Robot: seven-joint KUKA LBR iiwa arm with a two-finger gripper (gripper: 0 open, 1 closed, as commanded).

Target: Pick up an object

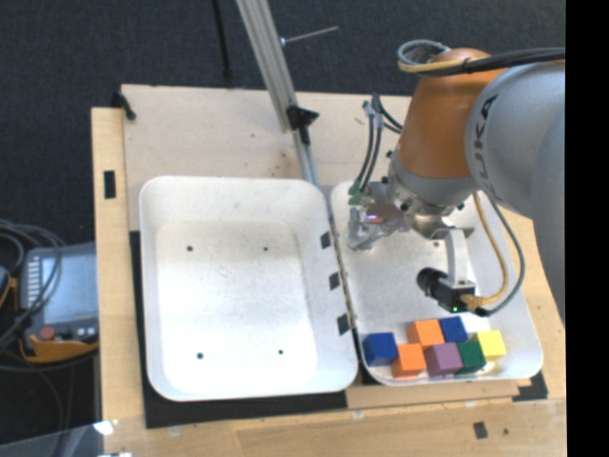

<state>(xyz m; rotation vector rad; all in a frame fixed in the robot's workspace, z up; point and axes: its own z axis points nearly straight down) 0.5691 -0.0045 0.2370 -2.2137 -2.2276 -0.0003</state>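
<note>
Several coloured blocks lie clustered at the near end of the right bin [381, 284]: a blue block [380, 347], an orange block [410, 358], a purple block [443, 358], a green block [471, 354], a yellow block [491, 343], with another orange block [428, 331] and another blue block [453, 327] behind them. My gripper [363, 230] hangs over the far left part of the right bin, near the divider between the bins, well away from the blocks. I see nothing between its fingers.
The left bin [238, 284] sits beside the right one. A metal rail [271, 55] slants up from the bins' far edge. A small black device [440, 287] on a cable hangs over the right bin, just behind the blocks. A screen unit [57, 288] sits off the bench's left.
</note>
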